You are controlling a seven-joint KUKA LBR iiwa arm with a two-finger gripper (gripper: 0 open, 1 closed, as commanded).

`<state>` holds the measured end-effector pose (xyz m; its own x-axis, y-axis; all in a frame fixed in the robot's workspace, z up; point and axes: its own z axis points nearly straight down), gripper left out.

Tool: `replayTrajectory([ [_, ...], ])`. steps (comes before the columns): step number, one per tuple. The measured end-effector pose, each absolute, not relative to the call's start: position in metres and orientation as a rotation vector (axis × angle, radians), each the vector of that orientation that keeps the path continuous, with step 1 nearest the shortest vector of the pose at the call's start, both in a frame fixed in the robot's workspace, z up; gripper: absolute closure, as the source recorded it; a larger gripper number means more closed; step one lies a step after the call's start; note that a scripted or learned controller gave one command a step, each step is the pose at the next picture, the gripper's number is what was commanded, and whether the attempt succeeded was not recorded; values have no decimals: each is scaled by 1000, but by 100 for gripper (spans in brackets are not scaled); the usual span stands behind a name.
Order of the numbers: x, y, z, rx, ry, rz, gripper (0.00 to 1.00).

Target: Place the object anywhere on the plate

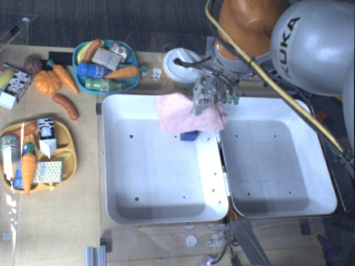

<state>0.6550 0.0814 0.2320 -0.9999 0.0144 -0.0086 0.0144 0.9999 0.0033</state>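
A pink plate (180, 114) lies in the far right corner of the left bin (144, 193), and its right edge reaches the wall between the two bins. A small blue object (189, 136) sits at the plate's near edge, touching it and partly on the bin floor. My gripper (204, 105) hangs over the plate's far right part, close to the divider, with the orange band of the arm (249, 13) above it. The gripper body hides the plate's corner beneath it.
The right bin (277, 170) sits beside the left one. A white bowl (178, 65) stands behind the bins near the gripper. A blue bowl of toy food (105, 66), loose toy vegetables (55, 82) and a yellow plate of toys (39, 157) lie on the bench at left.
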Motion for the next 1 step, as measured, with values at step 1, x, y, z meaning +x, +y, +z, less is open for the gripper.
replayTrajectory([
  [1, 648, 139, 239, -9, 3135, 5, 100],
])
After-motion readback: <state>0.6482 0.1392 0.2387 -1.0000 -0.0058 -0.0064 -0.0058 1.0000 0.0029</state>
